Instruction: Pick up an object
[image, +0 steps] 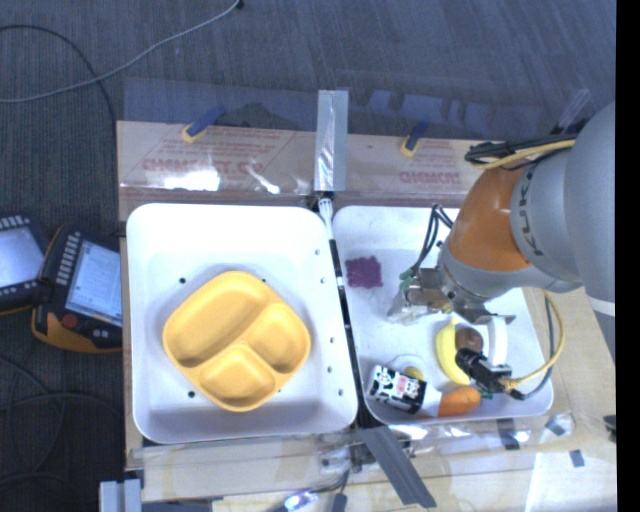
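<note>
The right bin (395, 225) holds a small purple piece (363, 271) at its upper left. A yellow banana-like item (448, 355) lies lower right, with an orange item (459, 402) just below it. A black-and-white patterned box (397, 388) sits at the bin's front edge. My gripper (412, 303) hangs low over the bin's middle, between the purple piece and the yellow item. The wrist above it hides its tips, and nothing shows in its grasp.
A yellow three-compartment plate (237, 340) lies in the left bin (140, 290). The grey arm with its orange band (490, 225) covers the right bin's upper right part. Cables (530, 375) loop over the bin's lower right corner. A handheld controller (80, 300) lies off the bench to the left.
</note>
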